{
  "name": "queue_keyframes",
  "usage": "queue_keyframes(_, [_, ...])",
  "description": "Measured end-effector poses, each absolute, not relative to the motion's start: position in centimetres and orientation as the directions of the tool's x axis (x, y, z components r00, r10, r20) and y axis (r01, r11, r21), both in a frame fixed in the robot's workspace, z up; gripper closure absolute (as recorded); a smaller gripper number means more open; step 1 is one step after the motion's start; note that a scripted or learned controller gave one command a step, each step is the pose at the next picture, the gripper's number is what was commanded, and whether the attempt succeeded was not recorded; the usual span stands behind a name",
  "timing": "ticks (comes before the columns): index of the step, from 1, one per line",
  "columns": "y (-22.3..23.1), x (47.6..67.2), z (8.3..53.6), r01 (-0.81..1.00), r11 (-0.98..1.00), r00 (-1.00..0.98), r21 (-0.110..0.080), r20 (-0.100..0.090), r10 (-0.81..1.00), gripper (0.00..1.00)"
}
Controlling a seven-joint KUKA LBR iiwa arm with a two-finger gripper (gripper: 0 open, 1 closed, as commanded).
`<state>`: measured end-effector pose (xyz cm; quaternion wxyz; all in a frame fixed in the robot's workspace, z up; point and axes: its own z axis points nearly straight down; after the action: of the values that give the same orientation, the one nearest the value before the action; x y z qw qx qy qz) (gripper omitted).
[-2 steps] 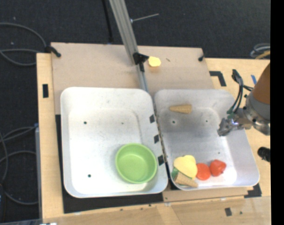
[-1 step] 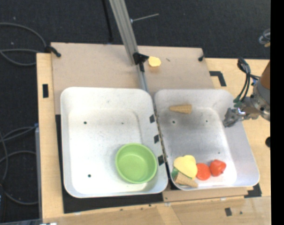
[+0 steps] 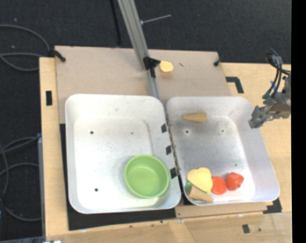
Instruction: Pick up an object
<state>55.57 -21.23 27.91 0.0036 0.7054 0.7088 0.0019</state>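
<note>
In the right bin (image 3: 254, 151) a tan wedge-shaped piece (image 3: 194, 117) lies near the far wall. At the near edge sit a pale yellow object (image 3: 200, 178), a tan piece (image 3: 200, 195) just under it, and two red objects (image 3: 219, 185) (image 3: 234, 180) side by side. A green bowl (image 3: 146, 176) rests in the left bin (image 3: 92, 130) at its near right corner. My gripper (image 3: 258, 118) hangs at the far right rim of the right bin, apart from all the objects.
A slanted metal post (image 3: 135, 29) rises from the board behind the bins. A small yellow piece (image 3: 166, 66) lies on the board next to its base. Cables (image 3: 277, 80) trail from the arm at the right.
</note>
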Motion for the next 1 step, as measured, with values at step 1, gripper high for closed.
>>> queue_keyframes(1, [-15.34,56.16,28.36,1.000,0.009,-0.009,0.003,0.001,1.000,1.00])
